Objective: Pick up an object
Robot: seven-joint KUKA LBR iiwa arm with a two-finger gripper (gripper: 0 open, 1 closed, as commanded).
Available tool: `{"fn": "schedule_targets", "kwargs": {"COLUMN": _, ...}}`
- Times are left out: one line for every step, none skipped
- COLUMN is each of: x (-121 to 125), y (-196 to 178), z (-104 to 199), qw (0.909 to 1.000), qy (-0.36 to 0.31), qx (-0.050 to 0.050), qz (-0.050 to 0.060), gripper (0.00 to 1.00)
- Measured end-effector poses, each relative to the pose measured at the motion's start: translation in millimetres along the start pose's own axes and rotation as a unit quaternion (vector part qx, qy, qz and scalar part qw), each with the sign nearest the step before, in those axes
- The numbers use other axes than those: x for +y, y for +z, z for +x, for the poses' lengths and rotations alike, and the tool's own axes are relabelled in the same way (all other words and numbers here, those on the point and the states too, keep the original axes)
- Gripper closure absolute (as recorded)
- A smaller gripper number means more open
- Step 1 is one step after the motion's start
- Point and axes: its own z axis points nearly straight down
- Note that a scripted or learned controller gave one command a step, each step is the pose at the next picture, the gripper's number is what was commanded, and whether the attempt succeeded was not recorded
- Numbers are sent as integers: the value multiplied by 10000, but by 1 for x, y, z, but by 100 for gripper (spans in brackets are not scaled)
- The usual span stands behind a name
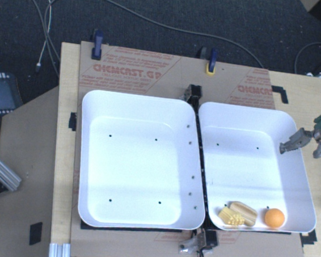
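An orange ball lies near the front right corner of the right bin. Left of it sit a tan bread-like roll and a yellow corn cob, touching each other along the bin's front wall. My gripper hangs at the right bin's far right rim, well behind the objects. Its two grey fingers are spread apart with nothing between them.
The left bin stands beside the right one, both on a cardboard-covered bench. Blue clamps hold the board's back edge. Cables run over the dark floor behind.
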Motion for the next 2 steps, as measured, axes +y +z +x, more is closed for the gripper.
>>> {"fn": "schedule_targets", "kwargs": {"x": 0, "y": -11, "z": 0, "qw": 10000, "qy": -1, "qx": -1, "qz": -7, "gripper": 100}}
{"fn": "schedule_targets", "kwargs": {"x": 4, "y": -29, "z": 42, "qw": 10000, "qy": -19, "qx": 3, "qz": -8, "gripper": 100}}
